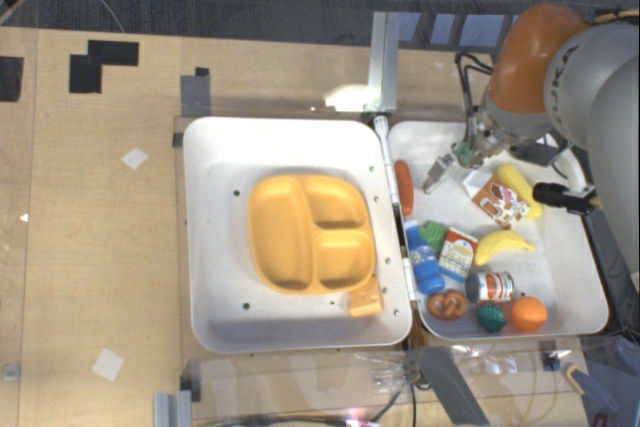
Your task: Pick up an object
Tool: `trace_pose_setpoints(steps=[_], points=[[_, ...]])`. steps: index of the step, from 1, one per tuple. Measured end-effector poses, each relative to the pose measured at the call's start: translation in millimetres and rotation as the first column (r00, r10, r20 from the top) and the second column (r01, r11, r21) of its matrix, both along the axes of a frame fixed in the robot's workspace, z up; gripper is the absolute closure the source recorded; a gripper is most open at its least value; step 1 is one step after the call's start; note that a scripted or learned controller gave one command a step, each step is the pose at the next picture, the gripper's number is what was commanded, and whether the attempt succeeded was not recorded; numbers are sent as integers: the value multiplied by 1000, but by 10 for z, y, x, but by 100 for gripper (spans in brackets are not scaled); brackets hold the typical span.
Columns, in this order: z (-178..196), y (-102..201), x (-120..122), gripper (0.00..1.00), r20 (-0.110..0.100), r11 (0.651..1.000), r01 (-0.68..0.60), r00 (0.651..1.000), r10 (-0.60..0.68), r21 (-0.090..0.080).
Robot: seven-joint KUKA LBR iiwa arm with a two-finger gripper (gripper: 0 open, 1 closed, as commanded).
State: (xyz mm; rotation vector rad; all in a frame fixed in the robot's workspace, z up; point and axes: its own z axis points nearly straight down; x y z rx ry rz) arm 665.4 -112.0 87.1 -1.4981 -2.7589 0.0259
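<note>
Orange (528, 313) lowest — hotdog (403, 187) lies lengthwise, up-down.

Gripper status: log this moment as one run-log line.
gripper: above right bin, upper part | held: nothing seen | nearest: hot dog, snack packet | left bin: yellow tray

Arm (600, 75) was a chunky rounded grey casing with a glossy orange band (525, 55) above the wrist, black cables (466, 80) looping alongside, and a small silvery metal end effector (440, 173) with greenish bits.
</note>
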Motion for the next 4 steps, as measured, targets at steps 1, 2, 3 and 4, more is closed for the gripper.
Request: trace_pose_setpoints(steps=[1,2,3,4], points=[[467,216,-99,0,19,978,207,978,-207,15],[208,59,51,0,16,907,421,907,-421,16],[258,-256,55,0,16,743,669,743,-669,18],[101,-18,-155,0,14,642,767,642,-767,17]])
